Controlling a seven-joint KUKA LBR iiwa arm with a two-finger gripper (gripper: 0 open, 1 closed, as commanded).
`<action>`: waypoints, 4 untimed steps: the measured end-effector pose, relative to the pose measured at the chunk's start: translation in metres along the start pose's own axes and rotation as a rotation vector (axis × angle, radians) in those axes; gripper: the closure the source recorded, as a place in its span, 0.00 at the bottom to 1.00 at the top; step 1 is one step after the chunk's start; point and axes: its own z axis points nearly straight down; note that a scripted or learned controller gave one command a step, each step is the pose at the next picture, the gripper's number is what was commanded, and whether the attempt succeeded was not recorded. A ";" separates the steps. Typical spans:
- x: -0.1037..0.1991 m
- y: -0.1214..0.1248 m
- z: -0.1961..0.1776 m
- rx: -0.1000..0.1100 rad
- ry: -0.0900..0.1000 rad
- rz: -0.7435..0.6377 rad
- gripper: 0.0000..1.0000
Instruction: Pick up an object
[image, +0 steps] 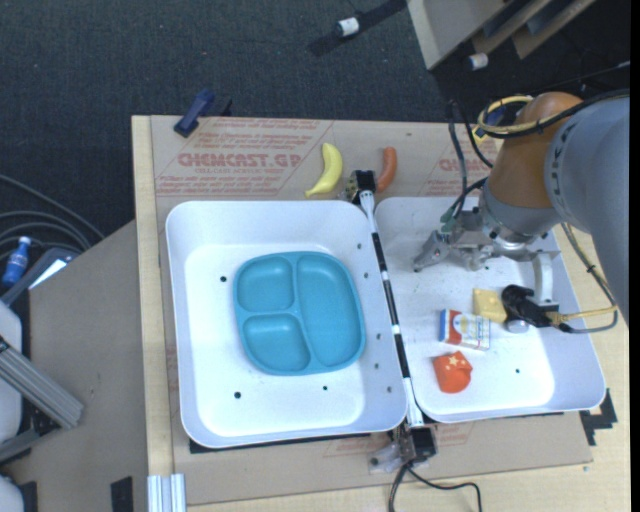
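my gripper (458, 248) hangs over the right bin (570, 385); i can't tell its state. the red strawberry toy (453, 372), at six o'clock from it, looks light, stiff and slick, so i'd pinch its widest middle.

Tray (300, 310) in left bin (190, 300), carton (463, 328) in right

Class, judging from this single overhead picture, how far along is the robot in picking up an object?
Done: the arm has reached over the right bin. In hand: nothing visibly; the hand sits at the bin's upper part, apart from the objects. Left: the whole pick. The red object, the small carton and the yellow block all lie on the bin floor.
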 end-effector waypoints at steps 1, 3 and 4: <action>0.022 -0.032 0.000 0.004 0.002 0.000 0.00; 0.025 0.039 0.000 -0.001 0.000 -0.001 0.00; 0.022 -0.024 0.001 0.003 0.001 0.001 0.00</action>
